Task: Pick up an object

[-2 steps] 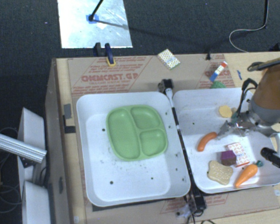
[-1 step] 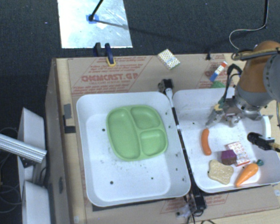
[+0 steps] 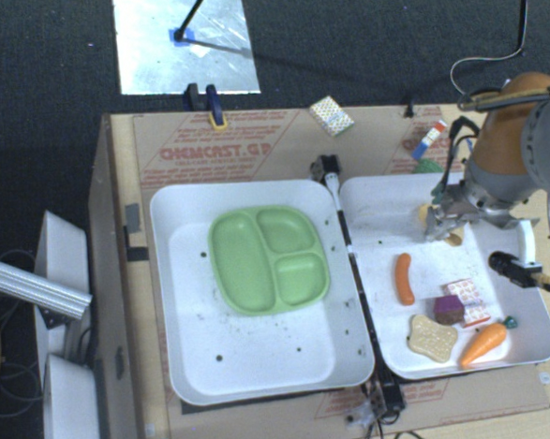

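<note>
So, looking down on the bench from above: two white bins side by side. The left bin (image 3: 189, 267) has a green divided plate (image 3: 268, 259) sitting in the middle of it, three compartments, nothing else on it that I can make out.

The right bin (image 3: 377, 202) is where all the little stuff is. The arm (image 3: 514, 141) comes in from the right, orange band and all, and the gripper (image 3: 441, 219) is down at the upper part of that bin, near its back wall. Honestly can't tell if the claw is released or clenched, it's just a small dark-and-tan blob from this angle, and I can't see anything clearly pinched in it.

Objects all sit toward the near side from the claw: an orange-red sausage (image 3: 405, 278) lies lengthwise, just below and a bit left of the gripper, apart from it. Further down there's a purple block (image 3: 449, 309) touching a small white-and-red box (image 3: 464, 293), then a piece of toast (image 3: 431, 337) and a carrot (image 3: 484, 342) by the front right corner, well apart from the claw.

Outside the bins, a small patterned box (image 3: 332, 115) rests on the brown board (image 3: 214, 148) behind them.
</note>
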`<state>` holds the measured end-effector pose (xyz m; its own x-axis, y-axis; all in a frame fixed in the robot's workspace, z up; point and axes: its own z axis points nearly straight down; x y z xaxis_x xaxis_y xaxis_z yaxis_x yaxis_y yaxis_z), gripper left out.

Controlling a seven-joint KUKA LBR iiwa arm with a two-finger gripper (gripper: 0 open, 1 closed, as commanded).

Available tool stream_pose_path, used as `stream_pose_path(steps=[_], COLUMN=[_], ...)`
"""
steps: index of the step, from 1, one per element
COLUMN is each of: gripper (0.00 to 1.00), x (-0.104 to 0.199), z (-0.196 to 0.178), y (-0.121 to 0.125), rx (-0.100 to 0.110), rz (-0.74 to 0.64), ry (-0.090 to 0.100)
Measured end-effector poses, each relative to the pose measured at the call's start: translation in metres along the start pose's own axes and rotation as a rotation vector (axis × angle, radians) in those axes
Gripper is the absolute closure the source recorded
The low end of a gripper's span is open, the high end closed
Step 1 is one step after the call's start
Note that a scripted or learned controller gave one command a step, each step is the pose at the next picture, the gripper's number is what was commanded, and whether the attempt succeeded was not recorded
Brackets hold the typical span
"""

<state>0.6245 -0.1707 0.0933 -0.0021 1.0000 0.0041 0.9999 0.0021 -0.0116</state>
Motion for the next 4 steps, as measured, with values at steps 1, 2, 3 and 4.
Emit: stream_pose_path(steps=[1, 2, 3, 4], gripper=[0.0, 0.0, 1.0, 1.0], x=[0.0, -0.026, -0.031, 0.058], z=[0.0, 0.007, -0.004, -0.133], y=[0.0, 0.027, 0.028, 0.012], rx=[0.0, -0.001, -0.018, -0.019], rz=[0.0, -0.004, -0.008, -0.003], ry=[0.0, 0.018, 0.0, -0.004])
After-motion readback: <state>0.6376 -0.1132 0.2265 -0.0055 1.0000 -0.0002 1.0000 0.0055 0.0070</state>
